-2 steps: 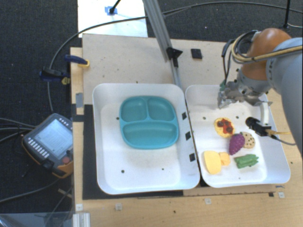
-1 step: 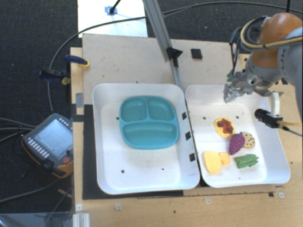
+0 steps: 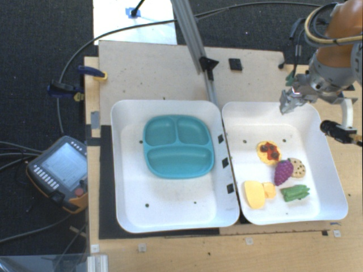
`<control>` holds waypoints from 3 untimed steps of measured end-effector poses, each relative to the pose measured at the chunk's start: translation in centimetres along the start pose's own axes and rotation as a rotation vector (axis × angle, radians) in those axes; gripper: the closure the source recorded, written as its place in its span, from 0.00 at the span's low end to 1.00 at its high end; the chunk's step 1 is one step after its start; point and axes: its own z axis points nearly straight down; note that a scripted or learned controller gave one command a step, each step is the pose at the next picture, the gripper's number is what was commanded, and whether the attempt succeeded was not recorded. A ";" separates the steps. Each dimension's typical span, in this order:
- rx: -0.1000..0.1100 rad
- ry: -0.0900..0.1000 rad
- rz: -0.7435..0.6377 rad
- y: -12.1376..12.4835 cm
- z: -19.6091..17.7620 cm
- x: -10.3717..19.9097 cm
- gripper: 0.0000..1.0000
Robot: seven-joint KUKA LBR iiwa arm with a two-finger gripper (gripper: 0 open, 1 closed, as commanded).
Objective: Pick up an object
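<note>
Yellow toy (image 3: 254, 194) at R bin (image 3: 334, 169) front; tool (image 3: 289, 103) over back rim, finger state unclear.

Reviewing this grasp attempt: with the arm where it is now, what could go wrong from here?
1. The toy foods are packed close: the purple grapes touch the cookie and sit next to the small pizza, so a descent may nudge neighbours or grab two.
2. The gripper hovers near the right bin's back rim, far from the cluster; a straight drop would likely close on nothing.

A robotics lab: teach pendant (image 3: 59, 174), cables, clamped bench (image 3: 170, 78).
</note>
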 end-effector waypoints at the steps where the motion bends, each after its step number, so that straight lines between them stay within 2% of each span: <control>1: 0.002 0.001 -0.003 0.2 -3.9 0.0 1.00; 3: 0.007 0.004 -0.007 -4.2 -4.8 9.3 1.00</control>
